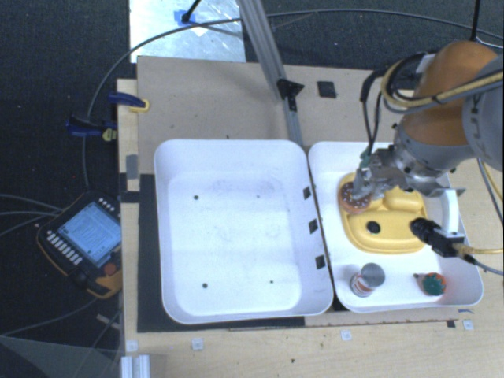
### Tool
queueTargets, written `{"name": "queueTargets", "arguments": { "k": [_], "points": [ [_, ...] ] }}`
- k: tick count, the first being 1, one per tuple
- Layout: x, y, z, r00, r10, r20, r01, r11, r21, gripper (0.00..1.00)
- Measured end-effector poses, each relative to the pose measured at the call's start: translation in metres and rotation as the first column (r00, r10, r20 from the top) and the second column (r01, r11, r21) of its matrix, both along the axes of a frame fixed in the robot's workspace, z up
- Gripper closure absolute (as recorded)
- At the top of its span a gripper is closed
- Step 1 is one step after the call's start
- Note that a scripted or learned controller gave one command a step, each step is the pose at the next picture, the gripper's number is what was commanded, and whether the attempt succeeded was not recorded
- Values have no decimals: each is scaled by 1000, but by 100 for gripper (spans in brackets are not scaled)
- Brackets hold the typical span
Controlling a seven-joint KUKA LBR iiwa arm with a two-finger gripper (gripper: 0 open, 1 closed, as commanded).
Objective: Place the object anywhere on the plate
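Hovering at the right of the frame, the two-finger gripper (364,186) sits low over a brown, sprinkled ring-shaped doughnut (355,199) lying on the yellow plastic plate's (390,231) upper-left rim, probably setting it down; I cannot tell its grip.

No text, label, brand, number or sign can be read anywhere. The handheld pendant (82,239) left of the worktop (213,101) has a lit bluish screen and rows of keys, but whatever is on them is too small and blurred to make out. The dark square tags (327,89) on the worktop carry nothing legible.
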State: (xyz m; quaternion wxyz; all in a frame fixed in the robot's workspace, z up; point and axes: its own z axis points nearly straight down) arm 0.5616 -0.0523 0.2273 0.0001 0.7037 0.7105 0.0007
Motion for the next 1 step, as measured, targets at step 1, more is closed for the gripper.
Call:
{"name": "queueTargets", "arguments": {
  "k": [1],
  "points": [
    [2,54,9,1000,2,0,-2,1000,1,100]
  ]
}}
